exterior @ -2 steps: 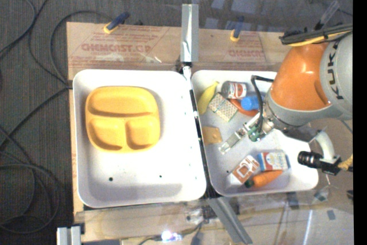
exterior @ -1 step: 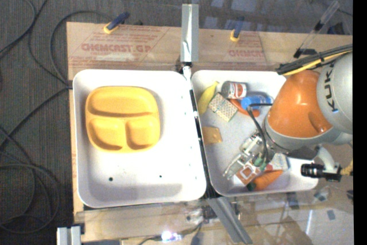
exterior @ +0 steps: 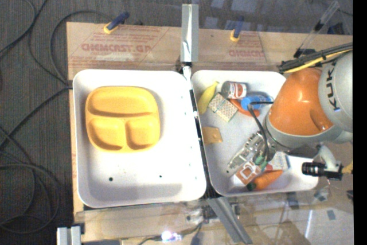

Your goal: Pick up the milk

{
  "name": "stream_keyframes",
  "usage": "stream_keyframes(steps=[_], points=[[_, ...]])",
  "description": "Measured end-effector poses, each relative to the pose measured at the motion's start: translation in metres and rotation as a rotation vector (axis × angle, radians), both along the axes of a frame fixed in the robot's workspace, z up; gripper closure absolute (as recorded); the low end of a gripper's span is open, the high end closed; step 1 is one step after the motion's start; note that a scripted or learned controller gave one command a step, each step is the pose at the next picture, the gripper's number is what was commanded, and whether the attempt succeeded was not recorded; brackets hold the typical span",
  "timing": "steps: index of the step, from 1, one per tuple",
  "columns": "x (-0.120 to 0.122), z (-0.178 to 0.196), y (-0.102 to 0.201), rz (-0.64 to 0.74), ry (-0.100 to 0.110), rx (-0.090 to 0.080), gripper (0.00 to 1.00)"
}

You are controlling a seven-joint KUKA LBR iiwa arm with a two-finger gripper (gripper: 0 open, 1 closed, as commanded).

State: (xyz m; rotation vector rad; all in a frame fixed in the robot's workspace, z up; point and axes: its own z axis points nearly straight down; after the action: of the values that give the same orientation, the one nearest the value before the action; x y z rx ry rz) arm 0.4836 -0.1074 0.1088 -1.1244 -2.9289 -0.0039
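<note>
My gripper (exterior: 245, 156) is low in the front part of the right bin (exterior: 226, 183), reaching in from the orange wrist on the right. Just below its tip lies a small white and red carton (exterior: 249, 171), which looks like the milk. The gripper hides part of the carton. I cannot tell whether the carton is between the fingers. An orange carrot (exterior: 267, 179) lies against the carton on its front side.
The right bin also holds a yellow banana (exterior: 207, 97), a red and white can (exterior: 234, 89), a patterned packet (exterior: 222, 107), a blue item (exterior: 250, 103) and a tan square (exterior: 213, 135). In the left bin (exterior: 97, 189) sits a yellow divided tray (exterior: 123, 117).
</note>
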Motion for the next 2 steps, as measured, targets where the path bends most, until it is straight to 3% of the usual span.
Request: stream_keyframes(steps=[1,2], points=[[0.0727,0.0748,0.0758,-0.094,-0.003,-0.004,1.00],[0.0725,0.0746,0.0754,-0.095,-0.002,-0.004,0.00]])
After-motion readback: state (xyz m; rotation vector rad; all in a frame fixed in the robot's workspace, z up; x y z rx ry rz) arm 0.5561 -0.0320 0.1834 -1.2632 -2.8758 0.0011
